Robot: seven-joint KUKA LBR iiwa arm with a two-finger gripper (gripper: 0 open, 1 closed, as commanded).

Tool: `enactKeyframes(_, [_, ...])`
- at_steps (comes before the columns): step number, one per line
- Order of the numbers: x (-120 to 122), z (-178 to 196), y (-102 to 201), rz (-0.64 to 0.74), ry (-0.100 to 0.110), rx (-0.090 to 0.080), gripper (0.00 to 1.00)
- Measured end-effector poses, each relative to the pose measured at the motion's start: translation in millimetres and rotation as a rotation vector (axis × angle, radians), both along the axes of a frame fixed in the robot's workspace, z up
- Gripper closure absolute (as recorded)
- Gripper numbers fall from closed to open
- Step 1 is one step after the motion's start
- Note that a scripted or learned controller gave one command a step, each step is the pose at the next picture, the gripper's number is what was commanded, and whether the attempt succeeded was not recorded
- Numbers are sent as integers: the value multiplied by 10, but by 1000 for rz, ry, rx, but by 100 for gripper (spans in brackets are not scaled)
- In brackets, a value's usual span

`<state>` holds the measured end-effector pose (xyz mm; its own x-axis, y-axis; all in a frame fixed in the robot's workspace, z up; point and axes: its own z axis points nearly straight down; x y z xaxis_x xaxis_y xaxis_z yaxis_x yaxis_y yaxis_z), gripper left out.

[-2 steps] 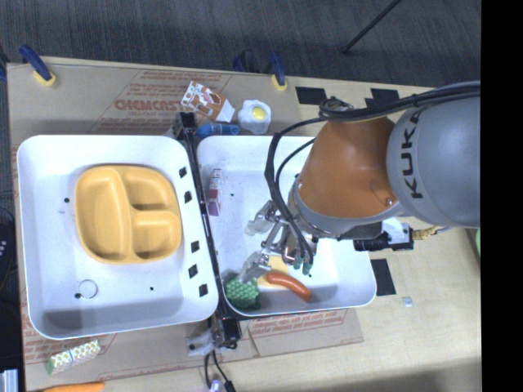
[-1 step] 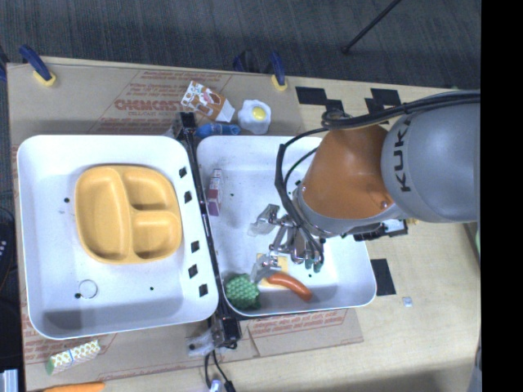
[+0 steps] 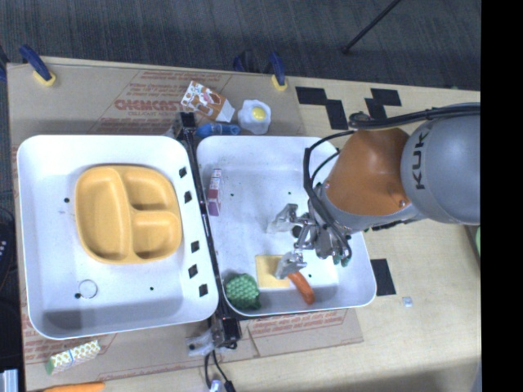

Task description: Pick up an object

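My gripper (image 3: pixel 288 239) hangs low in the right bin (image 3: pixel 245 149), in its right half, under the grey arm with the orange band. The fingers (image 3: pixel 284 216) stand open with bare bin floor between them. The lower finger ends just above a flat yellow block (image 3: pixel 270 270) and an orange carrot-like piece (image 3: pixel 301 287) near the bin's front wall. A green knobbly ball (image 3: pixel 242 290) lies to the left of the block. A small pink and white box (image 3: pixel 214 192) rests against the bin's left wall.
The left bin (image 3: pixel 37 219) holds a yellow divided plate (image 3: pixel 127 212). Behind the bins lie a small printed carton (image 3: pixel 200 99), a blue item (image 3: pixel 216 128) and a white and yellow piece (image 3: pixel 255 115). A wrapped strip (image 3: pixel 73 355) lies at the front left.
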<state>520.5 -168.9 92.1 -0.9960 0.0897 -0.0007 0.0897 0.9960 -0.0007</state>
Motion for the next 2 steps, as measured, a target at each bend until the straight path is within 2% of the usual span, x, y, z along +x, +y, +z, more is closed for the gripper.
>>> enactKeyframes(1, [1033,6,84,33,-2,0,0])
enactKeyframes(2, [118,506,189,203,2,1,0])
